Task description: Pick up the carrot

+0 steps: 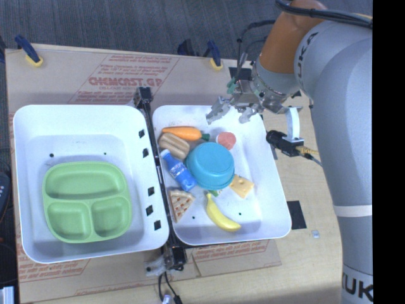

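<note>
The gripper hangs with fingers seemingly spread, holding nothing, above the right bin's far rim; the carrot lies just beside, leftward.

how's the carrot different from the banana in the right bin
The carrot is orange with a green end; the banana is yellow. The carrot looks straight and lies at the bin's far side beside the hot dog, while the banana is curved and lies near the front edge below the blue bowl. Both are long toy foods lying flat in the right bin, neither held by the gripper.
</note>
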`<state>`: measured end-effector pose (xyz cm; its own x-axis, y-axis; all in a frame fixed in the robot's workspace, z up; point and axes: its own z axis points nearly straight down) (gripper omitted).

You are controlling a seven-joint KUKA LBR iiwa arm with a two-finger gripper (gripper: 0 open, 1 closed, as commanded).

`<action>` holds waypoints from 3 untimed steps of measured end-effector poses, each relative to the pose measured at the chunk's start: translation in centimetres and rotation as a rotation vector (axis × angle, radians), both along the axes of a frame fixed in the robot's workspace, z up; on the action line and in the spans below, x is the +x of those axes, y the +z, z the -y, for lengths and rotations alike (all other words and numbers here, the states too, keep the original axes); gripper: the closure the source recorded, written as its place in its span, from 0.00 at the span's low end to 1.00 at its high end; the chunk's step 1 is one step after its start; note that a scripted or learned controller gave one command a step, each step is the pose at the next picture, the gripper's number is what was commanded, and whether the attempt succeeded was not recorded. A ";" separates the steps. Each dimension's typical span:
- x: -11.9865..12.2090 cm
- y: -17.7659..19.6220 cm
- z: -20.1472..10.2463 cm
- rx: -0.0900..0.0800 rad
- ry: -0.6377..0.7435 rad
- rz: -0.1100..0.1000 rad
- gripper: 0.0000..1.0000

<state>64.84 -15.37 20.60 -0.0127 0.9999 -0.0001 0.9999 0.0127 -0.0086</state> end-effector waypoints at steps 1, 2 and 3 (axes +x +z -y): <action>1.2 -10.9 -5.6 0.005 -0.331 0.012 0.00; 0.9 -1.1 -8.7 -0.005 -0.595 0.003 0.00; -1.8 -7.9 -6.2 -0.005 -0.509 0.029 0.00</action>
